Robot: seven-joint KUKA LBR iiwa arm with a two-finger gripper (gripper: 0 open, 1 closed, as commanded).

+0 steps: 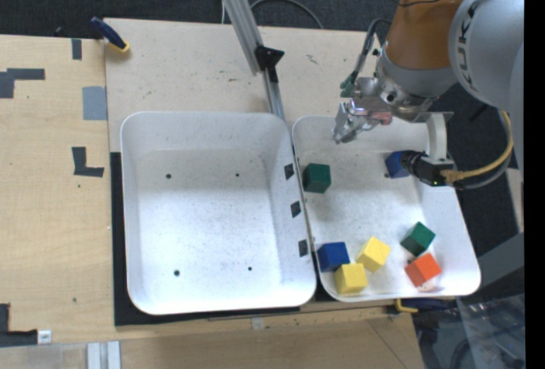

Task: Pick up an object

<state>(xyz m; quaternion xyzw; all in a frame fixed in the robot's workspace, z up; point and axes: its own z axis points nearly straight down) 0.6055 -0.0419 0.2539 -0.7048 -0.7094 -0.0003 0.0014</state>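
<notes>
At twelve o'clock in the right bin (443, 214) we log the claw (347, 130): state unreadable, nothing visibly held; green cube (317, 177) at seven o'clock unpicked.

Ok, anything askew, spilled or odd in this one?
Nothing looks spilled or damaged. All the blocks sit inside the right bin: a dark green one alone near the divider, a blue one by the arm, and five clustered at the near edge. The gripper hangs above the bin's far end.
</notes>
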